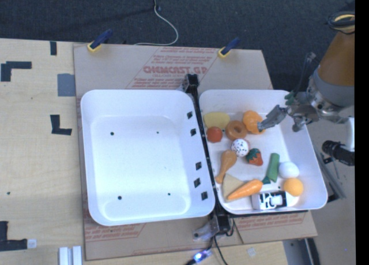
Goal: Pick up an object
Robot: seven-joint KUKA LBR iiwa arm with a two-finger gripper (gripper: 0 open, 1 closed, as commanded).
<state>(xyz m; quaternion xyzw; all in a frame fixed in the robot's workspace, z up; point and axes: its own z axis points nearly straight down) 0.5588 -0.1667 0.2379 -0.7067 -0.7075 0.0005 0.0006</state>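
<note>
Grey arm w/ orange band reaching in, claw point(270, 120) low over right bin point(300, 142), grip state can't tell, orange fruit point(252, 121) touching its tip, donut point(236, 129) just beyond, egg point(288, 170) and carrot point(245, 189) nearer me.

You lose the arm point(340, 56) past the right edge, and the print on the black-and-white box point(270, 200) is too small to read.

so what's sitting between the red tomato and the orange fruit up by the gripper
In the camera view, a brown doughnut lies between the red tomato and the orange fruit, close beside the fruit.
</note>
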